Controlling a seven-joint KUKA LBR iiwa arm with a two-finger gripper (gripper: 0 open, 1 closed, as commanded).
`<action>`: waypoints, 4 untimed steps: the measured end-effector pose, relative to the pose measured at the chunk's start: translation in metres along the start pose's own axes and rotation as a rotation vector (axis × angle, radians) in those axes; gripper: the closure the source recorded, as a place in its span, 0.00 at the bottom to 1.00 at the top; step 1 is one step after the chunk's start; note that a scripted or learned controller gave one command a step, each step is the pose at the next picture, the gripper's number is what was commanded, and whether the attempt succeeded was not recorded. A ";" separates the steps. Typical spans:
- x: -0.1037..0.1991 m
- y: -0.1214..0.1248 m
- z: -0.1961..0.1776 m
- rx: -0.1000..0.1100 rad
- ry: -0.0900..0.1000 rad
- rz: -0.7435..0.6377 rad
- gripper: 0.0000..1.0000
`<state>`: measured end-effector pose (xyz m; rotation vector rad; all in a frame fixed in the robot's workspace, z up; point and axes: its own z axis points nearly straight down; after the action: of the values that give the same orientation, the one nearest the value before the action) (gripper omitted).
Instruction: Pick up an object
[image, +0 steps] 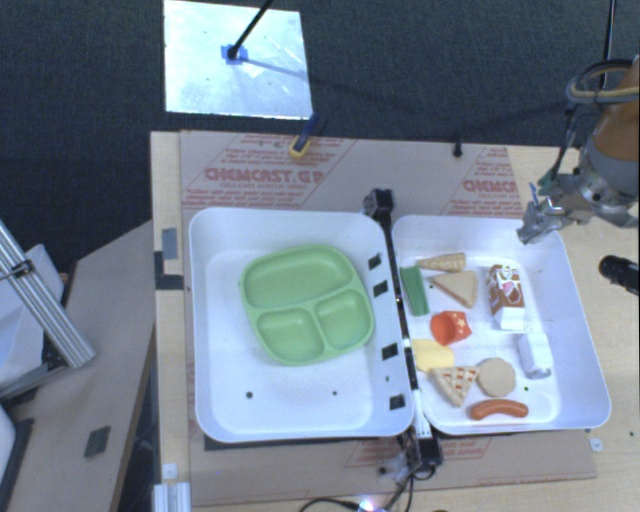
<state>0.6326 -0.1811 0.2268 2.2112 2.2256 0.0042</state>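
Note:
The right bin (580, 300) holds several toy foods. Among them are a green stick (413, 290), a pale wedge (442, 263), a sandwich triangle (457, 289) and a small carton (506, 295). A red pepper piece (451, 326), a yellow cheese piece (433, 354), a pizza slice (453, 383), a round cookie (495, 377), a sausage (498, 408) and a white tube (533, 355) also lie there. My gripper (537, 218) hangs over the bin's far right corner, above and apart from the carton, with nothing seen in it.
The left bin (215, 260) carries a green compartment plate (305, 303). A black divider with clips (393, 300) runs between the bins. A shiny metal sheet (237, 60) lies beyond the bench. An aluminium rail (40, 310) stands at the left.

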 end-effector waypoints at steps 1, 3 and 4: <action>0.035 -0.040 -0.005 0.006 0.002 0.000 1.00; 0.109 -0.082 -0.006 0.006 0.002 0.000 1.00; 0.099 -0.076 0.002 0.004 0.001 0.006 1.00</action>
<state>0.5559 -0.0830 0.2246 2.2201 2.2215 0.0004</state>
